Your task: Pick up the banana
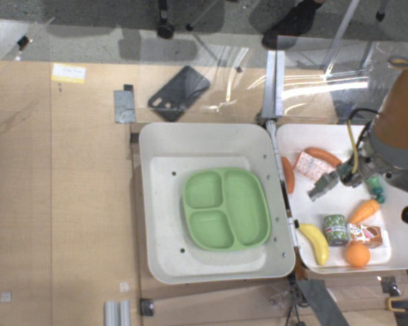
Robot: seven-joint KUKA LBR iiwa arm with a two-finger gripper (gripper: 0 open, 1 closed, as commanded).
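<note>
The yellow banana (315, 242) lies in the near left corner of the right bin (394, 262), close to the wall between the bins. It lies free on the bin floor, with a green can (335, 229) just to its right. My gripper (329, 183) hangs over the middle of the right bin, up and to the right of the banana and well apart from it. Nothing shows in its grasp.
Around the banana the right bin holds an orange (357, 255), a red-and-white box (368, 233), a carrot (364, 211), a pink-and-white packet (309, 165), a sausage (324, 155) and a red pepper (287, 174). A green divided plate (225, 209) fills the left bin (156, 182).
</note>
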